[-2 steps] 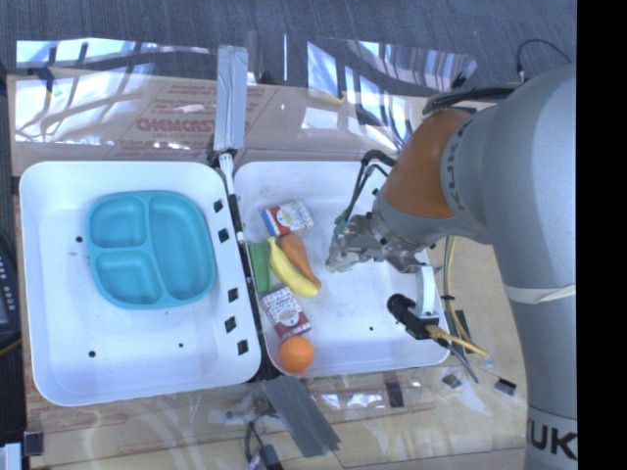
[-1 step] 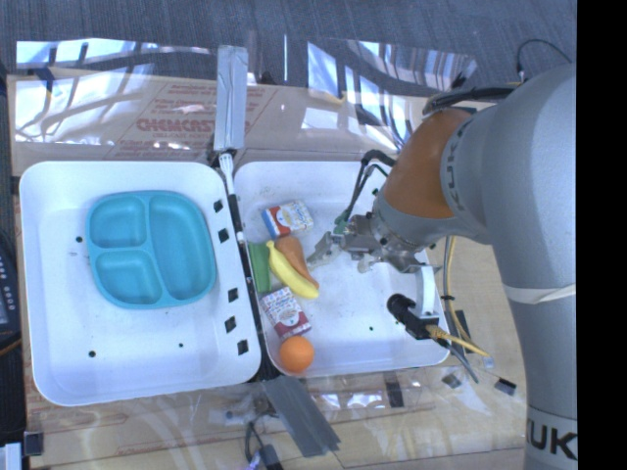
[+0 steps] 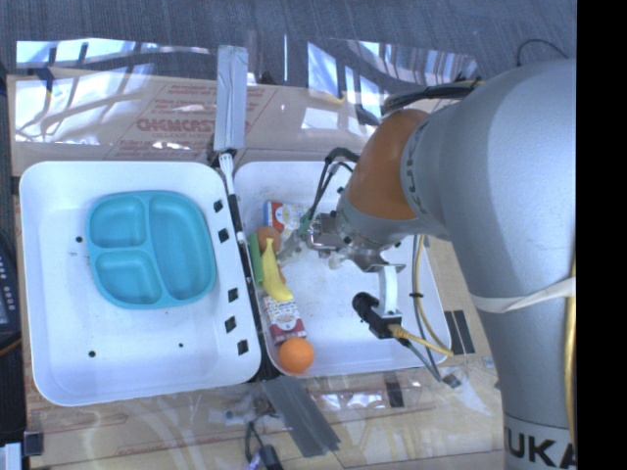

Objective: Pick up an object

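Several small items lie along the left side of the right bin (image 3: 333,355). A yellow banana (image 3: 275,274) lies lengthwise beside a green item (image 3: 257,258). An orange (image 3: 295,355) rests at the near corner, with a red and white packet (image 3: 283,318) just behind it. Another red and white packet (image 3: 277,213) lies farther back. My gripper (image 3: 308,233) is low inside this bin, just right of the banana and the far packet. The grey arm with its orange band (image 3: 382,169) hides much of the bin's right half.
The left bin (image 3: 59,360) holds a blue divided plate (image 3: 152,248). A ridge with black clips (image 3: 235,262) separates the two bins. Cables (image 3: 421,336) hang from the wrist over the right bin's near side. Cardboard (image 3: 167,120) lies behind the bins.
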Motion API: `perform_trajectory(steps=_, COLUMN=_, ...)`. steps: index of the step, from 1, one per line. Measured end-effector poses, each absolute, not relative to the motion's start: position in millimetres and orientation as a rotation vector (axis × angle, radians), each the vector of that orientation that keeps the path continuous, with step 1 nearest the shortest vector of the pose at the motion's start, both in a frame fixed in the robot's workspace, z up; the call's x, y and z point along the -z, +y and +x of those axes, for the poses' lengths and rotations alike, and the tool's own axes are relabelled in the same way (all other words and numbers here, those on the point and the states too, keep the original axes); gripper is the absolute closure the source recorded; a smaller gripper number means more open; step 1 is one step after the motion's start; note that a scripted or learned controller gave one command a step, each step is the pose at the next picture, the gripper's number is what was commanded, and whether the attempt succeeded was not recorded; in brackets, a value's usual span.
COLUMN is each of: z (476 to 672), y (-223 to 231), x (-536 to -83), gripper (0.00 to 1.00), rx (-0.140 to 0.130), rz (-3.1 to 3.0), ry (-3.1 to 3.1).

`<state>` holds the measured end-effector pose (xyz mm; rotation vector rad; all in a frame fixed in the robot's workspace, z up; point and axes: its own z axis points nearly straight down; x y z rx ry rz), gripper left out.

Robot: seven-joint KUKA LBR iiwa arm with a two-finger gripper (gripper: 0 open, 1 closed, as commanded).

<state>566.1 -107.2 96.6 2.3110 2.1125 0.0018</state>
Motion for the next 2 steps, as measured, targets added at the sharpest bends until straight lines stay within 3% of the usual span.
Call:
perform_trajectory(steps=1, z=616.7, y=-105.9, x=-92.1, gripper=0.00, rx=0.002, rz=2.222, ry=2.222)
perform_trajectory(steps=2, z=615.6, y=-106.0, x=-100.8, gripper=1.00, rx=0.007, rz=2.222, ry=2.228)
